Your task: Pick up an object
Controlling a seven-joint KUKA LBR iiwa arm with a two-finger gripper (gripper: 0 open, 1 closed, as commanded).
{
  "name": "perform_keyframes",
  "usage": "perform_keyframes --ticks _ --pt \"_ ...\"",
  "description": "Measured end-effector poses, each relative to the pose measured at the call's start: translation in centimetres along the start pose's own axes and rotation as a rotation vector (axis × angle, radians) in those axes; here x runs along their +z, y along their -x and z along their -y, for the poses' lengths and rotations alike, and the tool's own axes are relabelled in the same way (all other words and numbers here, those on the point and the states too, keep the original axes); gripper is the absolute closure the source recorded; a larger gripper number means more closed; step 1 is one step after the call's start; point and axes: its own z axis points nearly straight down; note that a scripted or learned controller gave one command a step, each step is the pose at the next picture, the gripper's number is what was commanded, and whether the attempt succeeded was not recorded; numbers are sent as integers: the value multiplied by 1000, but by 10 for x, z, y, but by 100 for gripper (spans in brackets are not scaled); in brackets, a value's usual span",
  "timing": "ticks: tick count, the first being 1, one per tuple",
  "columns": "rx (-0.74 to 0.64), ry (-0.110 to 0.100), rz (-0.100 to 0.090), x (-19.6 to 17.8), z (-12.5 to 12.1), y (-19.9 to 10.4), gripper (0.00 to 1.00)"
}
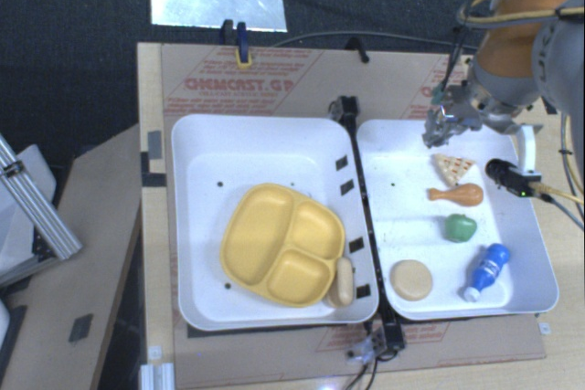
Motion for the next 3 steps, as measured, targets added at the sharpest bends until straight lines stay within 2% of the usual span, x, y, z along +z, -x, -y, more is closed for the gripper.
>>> perform_keyframes --ticks 1,2,3 --pt "-1 -1 0 -35 -2 0 100" --pt "-6 -4 -3 -46 2 -52 100" --pt "-7 -6 -4 -38 4 -114 100"
